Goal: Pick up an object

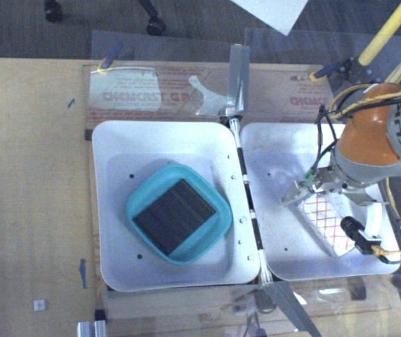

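- The white flat piece printed with a red grid [324, 221] lies on the floor of the right shallow white bin [277, 258]. It is on the far side of that bin from the metal seam where the two bins meet [246, 188], and slants away from the seam toward the bin's near corner.
- The gripper [295, 194] is low in the same bin, between the seam and the grid piece. Its tip is at the end of the piece nearest the seam, with the rest of the piece trailing out beyond it.
- Whether the tip touches the piece cannot be told from this view, nor whether the gripper is open or closed. Nothing is seen gripped in it.
- The grey arm's orange band [369, 135] sits above the gripper, further from the seam, over the right bin's far edge.
- On the other side of the seam, the left shallow white bin [116, 153] holds a turquoise rounded-square dish [144, 192] near its middle, turned cornerwise to the seam.
- A dark grey ribbed square slab [173, 216] lies flat inside that dish, with the turquoise rim showing all around it.
- The pale wooden bench [24, 188] stretches out beyond the left bin, well away from the seam.
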You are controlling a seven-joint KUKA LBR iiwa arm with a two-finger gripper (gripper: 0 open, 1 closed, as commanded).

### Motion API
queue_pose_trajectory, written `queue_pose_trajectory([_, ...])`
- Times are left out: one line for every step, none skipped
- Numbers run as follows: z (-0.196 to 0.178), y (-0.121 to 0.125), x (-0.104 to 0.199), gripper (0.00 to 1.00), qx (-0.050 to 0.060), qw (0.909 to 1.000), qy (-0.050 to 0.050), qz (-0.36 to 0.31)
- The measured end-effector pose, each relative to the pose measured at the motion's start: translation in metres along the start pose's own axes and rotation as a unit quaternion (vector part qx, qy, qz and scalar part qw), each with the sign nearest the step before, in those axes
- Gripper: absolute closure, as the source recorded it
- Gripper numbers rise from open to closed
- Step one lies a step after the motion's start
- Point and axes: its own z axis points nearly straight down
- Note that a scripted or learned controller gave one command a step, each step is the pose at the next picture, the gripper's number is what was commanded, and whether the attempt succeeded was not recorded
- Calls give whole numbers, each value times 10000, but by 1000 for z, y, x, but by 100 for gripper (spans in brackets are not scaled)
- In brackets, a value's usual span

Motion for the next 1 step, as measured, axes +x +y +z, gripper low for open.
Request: queue_pose_trajectory([-119, 25, 44, 100, 50, 9968, 16, -803])
